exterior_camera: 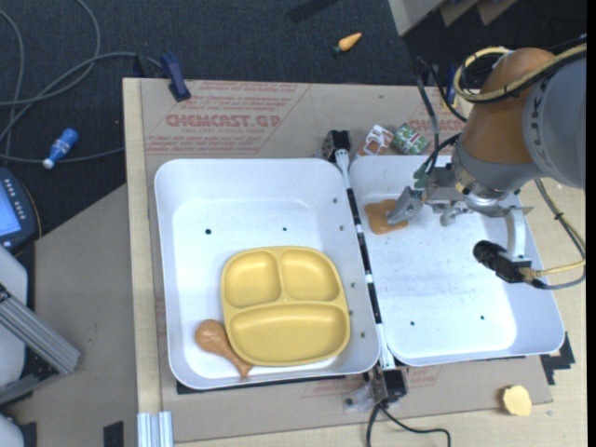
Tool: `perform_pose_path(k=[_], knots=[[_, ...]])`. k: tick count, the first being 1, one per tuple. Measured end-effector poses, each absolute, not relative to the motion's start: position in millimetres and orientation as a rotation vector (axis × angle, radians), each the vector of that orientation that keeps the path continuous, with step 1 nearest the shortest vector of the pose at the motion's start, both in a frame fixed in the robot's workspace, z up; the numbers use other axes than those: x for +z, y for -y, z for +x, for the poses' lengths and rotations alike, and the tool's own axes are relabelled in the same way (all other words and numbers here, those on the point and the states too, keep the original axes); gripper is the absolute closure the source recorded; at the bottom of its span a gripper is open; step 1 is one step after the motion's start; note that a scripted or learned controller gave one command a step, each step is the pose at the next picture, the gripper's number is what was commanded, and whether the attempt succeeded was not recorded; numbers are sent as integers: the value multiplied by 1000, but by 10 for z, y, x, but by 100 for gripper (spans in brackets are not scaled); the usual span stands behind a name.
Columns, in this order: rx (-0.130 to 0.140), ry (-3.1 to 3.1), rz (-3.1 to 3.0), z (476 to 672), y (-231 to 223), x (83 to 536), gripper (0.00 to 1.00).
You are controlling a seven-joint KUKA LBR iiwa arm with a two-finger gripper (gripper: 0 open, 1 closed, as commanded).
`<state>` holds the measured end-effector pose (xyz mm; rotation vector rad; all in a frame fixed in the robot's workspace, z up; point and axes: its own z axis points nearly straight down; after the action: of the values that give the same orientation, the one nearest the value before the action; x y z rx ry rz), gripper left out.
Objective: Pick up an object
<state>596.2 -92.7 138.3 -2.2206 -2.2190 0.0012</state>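
Observation:
A flat tan-brown object (375,219) lies in the right bin (466,329), at its upper left by the divider. My gripper (424,210) hovers low just to the right of it, open, with the left fingertip (399,210) at the object's right edge and nothing between the fingers. In the left bin (186,212) sit a yellow divided plate (284,304) and an orange drumstick-shaped toy (220,341) against the plate's lower left edge.
The arm's grey and orange wrist (503,119) and its cables hang over the right bin's upper right. Crumpled wrappers (396,140) lie behind the bins. A blue clamp (175,77) sits at the board's back left, a yellow lump (515,399) at its front right.

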Motion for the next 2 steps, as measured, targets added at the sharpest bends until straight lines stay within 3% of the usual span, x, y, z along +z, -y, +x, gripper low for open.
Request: perform_pose_path(k=[1,2], knots=[[-1,2225,-2221,6309,989,821,0],[0,2221,-2222,6242,1088,854,0]])
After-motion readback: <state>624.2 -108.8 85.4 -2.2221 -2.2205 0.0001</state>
